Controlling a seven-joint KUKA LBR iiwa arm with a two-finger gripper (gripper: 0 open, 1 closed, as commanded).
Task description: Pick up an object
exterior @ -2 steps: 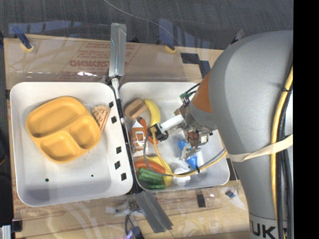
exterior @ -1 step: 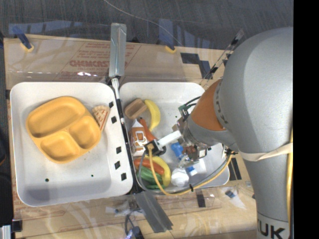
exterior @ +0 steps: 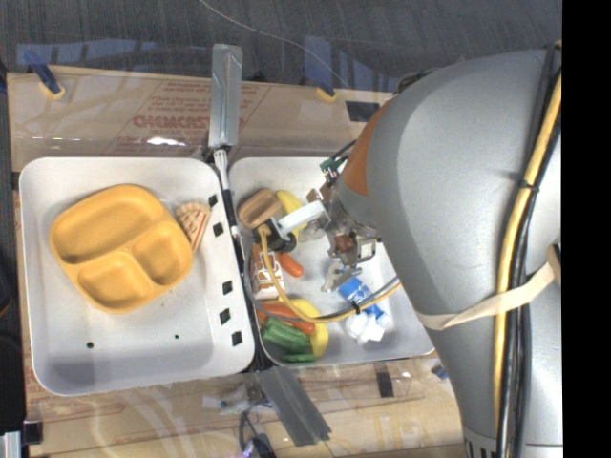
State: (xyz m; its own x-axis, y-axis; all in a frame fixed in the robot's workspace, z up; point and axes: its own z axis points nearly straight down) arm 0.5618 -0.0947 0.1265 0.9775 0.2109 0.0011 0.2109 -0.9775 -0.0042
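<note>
Arm sweeps in from the right and hangs over the right bin, the gripper low over its middle, but whether it's open or closed I cannot tell and nothing shows between its tips. Toys crowd that bin's left wall: a brown piece and banana up top, a carrot just beside the gripper, green pieces at the near edge. Left bin has the yellow tray and a cone near the divider, open floor along its near edge
</note>
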